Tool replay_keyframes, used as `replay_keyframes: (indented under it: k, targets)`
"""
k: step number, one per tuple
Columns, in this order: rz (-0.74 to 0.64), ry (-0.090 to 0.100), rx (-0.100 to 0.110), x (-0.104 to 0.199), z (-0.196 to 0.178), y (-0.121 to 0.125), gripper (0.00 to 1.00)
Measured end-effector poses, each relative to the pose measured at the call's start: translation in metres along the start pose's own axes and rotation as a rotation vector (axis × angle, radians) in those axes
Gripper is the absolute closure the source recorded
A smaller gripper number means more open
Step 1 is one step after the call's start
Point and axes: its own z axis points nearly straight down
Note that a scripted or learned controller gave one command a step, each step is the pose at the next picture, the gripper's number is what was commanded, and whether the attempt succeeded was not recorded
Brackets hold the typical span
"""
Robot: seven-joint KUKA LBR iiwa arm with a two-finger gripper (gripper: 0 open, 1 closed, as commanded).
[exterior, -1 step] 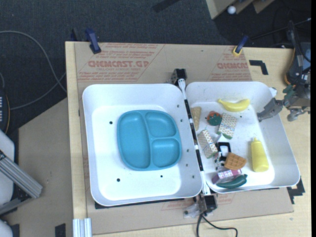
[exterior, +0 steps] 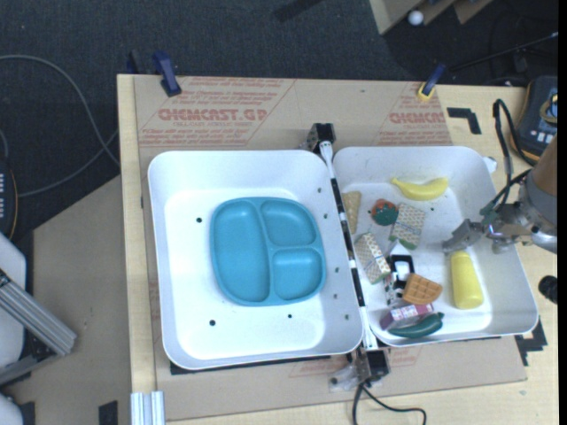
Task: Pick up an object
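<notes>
The right bin (exterior: pixel 516 312) holds several small items. A yellow bottle-shaped object (exterior: pixel 466 282) lies near its right wall, and a banana (exterior: pixel 421 187) lies at the far side. A waffle (exterior: pixel 419 288) and a green vegetable (exterior: pixel 418 328) sit near the front. A small red and green piece (exterior: pixel 384 211) and a patterned packet (exterior: pixel 408 226) lie mid-bin. My gripper (exterior: pixel 483 236) hangs over the right side of this bin, just above the far end of the yellow object. It looks open, with nothing between its fingers.
The left bin (exterior: pixel 177 184) holds a blue divided plate (exterior: pixel 266 251). More small packets (exterior: pixel 372 257) lie along the wall between the two bins. The arm (exterior: pixel 540 206) comes in over the right bin's right rim. Clamps (exterior: pixel 166 73) stand at the bench's far edge.
</notes>
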Motion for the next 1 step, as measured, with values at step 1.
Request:
replay_keyframes:
  k: [1]
  targets:
    - [-0.001, 0.0, -0.001, 0.0113, 0.071, -0.0136, 0.0]
